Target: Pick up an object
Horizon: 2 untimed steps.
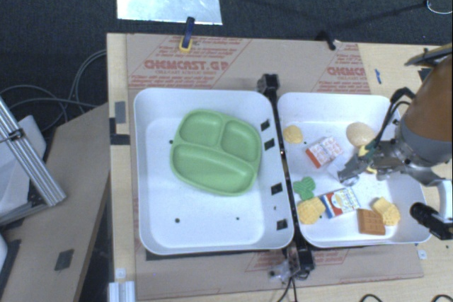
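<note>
- Toy foods fill my right bin [304,104]: red-white carton [323,151], round bun [359,131], waffle [370,221], green piece [305,187].
- Left bin [152,152] holds a green divided plate [214,152].
- My claw [352,172] hovers over the right bin; its spread I cannot tell.

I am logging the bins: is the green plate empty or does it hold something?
Empty. The green divided plate shows bare compartments; the toy foods lie in the right bin.

Green divided plate [215,152] in a white bin [159,223] — red-and-white packet [323,151].
</note>
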Each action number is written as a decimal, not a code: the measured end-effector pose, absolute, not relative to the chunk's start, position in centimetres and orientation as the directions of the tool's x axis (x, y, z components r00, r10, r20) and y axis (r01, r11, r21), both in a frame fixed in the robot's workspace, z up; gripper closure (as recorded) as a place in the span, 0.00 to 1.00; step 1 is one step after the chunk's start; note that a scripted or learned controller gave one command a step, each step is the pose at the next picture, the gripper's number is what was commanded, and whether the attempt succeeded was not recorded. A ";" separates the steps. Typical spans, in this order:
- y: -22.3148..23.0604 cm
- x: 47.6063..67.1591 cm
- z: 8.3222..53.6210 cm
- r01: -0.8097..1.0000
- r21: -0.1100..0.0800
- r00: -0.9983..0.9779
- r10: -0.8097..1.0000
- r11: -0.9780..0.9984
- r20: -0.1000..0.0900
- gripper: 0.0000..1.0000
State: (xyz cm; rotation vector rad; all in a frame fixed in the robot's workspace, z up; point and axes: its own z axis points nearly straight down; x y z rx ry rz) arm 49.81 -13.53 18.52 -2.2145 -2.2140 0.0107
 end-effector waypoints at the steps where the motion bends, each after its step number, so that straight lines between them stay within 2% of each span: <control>1: -13.5 50.1 19.1 1.000 0.001 -0.003 1.000 0.003 0.000 0.00; 2: -13.6 50.3 12.9 1.000 -0.003 -0.001 1.000 0.001 0.001 0.00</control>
